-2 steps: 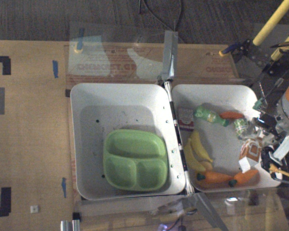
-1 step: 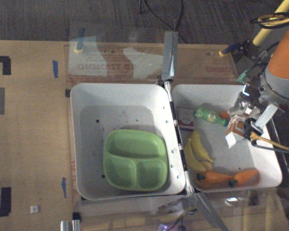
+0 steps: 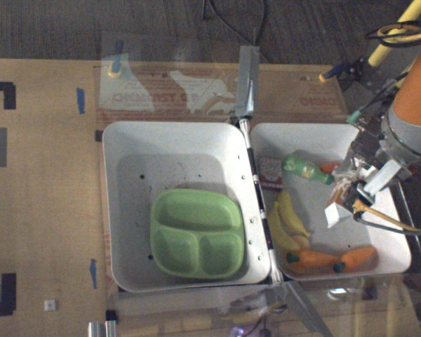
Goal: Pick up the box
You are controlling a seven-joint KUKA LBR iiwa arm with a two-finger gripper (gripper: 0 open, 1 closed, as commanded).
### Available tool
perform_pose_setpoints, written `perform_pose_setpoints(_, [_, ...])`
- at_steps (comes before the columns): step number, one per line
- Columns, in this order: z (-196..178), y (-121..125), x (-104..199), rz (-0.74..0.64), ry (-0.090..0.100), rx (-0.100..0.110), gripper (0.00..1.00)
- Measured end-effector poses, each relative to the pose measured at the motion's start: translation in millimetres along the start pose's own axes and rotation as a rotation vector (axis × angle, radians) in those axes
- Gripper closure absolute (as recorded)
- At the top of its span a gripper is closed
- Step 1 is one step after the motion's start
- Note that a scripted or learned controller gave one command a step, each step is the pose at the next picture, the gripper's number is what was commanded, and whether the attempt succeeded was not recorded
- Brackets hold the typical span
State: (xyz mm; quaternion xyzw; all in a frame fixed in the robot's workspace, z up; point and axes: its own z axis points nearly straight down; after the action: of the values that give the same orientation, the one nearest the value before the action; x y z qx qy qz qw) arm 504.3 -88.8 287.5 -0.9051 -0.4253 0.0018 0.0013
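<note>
Hard to tell whether the jaws are open or closed: lost in a clutter of brown, white and dark shapes below the wrist, over the right side of the right bin. Just under them, a pale flap, blurred; no telling whether gripped or merely hanging. Trailing off toward the view's right from the same spot, a thin yellow cable, cut off by the frame edge.

Above and to the right of the jaws, the arm, grey with an orange band, only partly in frame.

Well apart from the jaws, toward the view's left, against the bin's left wall: the box, small, white with red print, its left edge tucked under the rim and its label too blurred to read. Not between the jaws. Between box and jaws, a green bottle lying on its side, with a small orange bit at its near end, too small to name.

Below and left of the jaws, bananas, curving down toward the front wall. Further below, two carrots end to end along the front of the bin.

Far to the left of the jaws, beyond the divider, the left bin with a green tray of three compartments, flat on the floor. Under both bins, a brown tabletop with blue and black tape marks.
</note>
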Motion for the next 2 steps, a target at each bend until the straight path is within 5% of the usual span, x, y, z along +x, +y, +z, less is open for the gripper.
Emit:
perform_pose_setpoints(1, [23.0, -32.6, -0.5, -0.022, 0.000, 0.001, 1.00])
perform_pose_setpoints(2, [13.9, -31.8, -1.3, -0.019, -0.001, 0.002, 1.00])
